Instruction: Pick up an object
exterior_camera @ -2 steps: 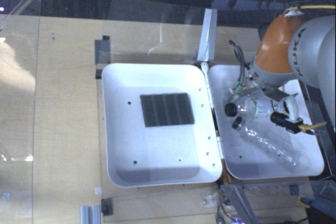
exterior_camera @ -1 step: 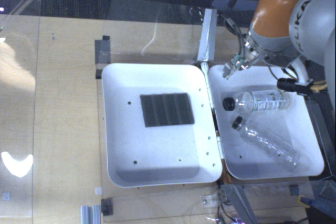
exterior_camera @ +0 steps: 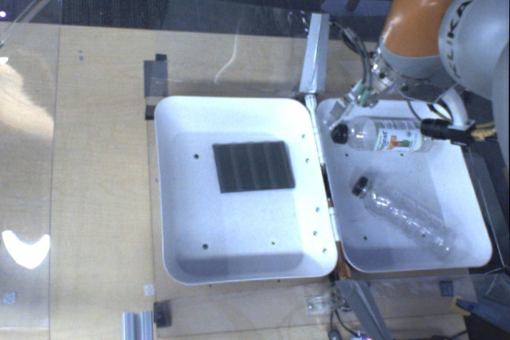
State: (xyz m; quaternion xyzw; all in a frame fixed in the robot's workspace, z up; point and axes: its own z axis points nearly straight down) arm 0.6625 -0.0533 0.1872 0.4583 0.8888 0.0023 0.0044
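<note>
- Grey KUKA arm (exterior_camera: 478, 28), rising closest to the lens at the upper right, has its orange band (exterior_camera: 418, 4) turned toward the bins and leans in over the far edge of the right-hand bin.
- Under everything is the pale wooden bench (exterior_camera: 88, 195), with a sheet of clear plastic glinting across its left side.
- On it, the left white bin (exterior_camera: 239, 247) takes up the middle of the view, its rim pressed against its neighbour's.
- The right white bin (exterior_camera: 382, 247) is partly covered by the arm along its far and right sides.
- A dark ribbed rectangular mat (exterior_camera: 253, 166) lies flat near the centre of the left bin, well apart from its walls.
- A clear, crumpled plastic bottle (exterior_camera: 402, 212) lies on its side, running diagonally across the right bin's floor, dark cap toward the left.
- A labelled clear bottle (exterior_camera: 386, 135) with a black cap lies on its side along the right bin's far wall, cap pointing left. Its label is white with green and orange marks.
- The gripper (exterior_camera: 360, 95) hangs just beyond the far left corner of the right bin, near the labelled bottle's capped end. Whether it is open or closed cannot be told, and both bottles lie on the bin floor.
</note>
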